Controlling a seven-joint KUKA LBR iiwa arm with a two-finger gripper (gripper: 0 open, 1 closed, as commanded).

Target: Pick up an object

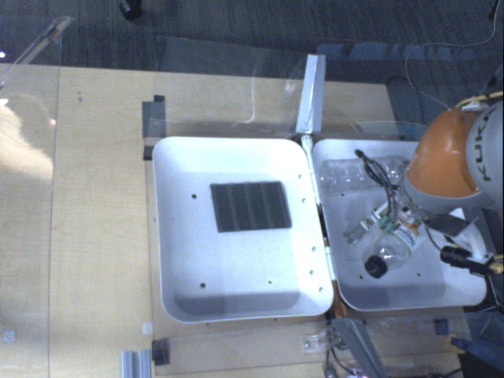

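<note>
The end effector (pixel 383 220) sits low inside the right bin (pixel 394 290), below the arm's orange band (pixel 439 160) and grey wrist, with black cables looping around it. Its metal parts are small and tangled with the cables and a clear bottle, so I cannot tell how far it is open or whether it has hold of anything.

The clear plastic bottle (pixel 394 246) lies on its side just below and beside the end effector, its label end close up against it and its black cap (pixel 375 267) pointing down-left, away from it. Whether the end effector actually touches the bottle cannot be made out.

A second clear, crumpled plastic item (pixel 346 173) lies up and to the left of the end effector, near the far wall of the same bin.

Further left of the end effector, across the divide between the bins, the left bin (pixel 181 211) holds a dark ribbed rectangular pad (pixel 250 206) lying flat near its middle, well apart from the end effector. Both bins rest on the pale wooden counter (pixel 87 235).
</note>
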